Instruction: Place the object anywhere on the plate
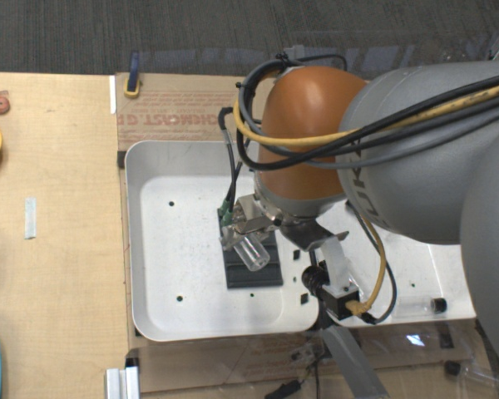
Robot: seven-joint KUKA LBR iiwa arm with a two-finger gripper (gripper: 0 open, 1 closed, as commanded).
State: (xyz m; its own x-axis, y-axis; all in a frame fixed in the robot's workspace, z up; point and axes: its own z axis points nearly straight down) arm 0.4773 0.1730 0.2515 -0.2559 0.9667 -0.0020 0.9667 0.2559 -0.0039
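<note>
One flat black object (254,274) lies on the floor of the white bin (137,248), with the gripper (248,243) directly over its upper edge, presumably positioned there for a pick. Whether the gripper is open or closed cannot be told from above; transfer to the plate is judged outstanding

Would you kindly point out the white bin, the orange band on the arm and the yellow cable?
white bin (162,239), camera view, bare floor.
orange band (308,123), camera view, domed top.
yellow cable (374,260), camera view, hanging loop.
</note>
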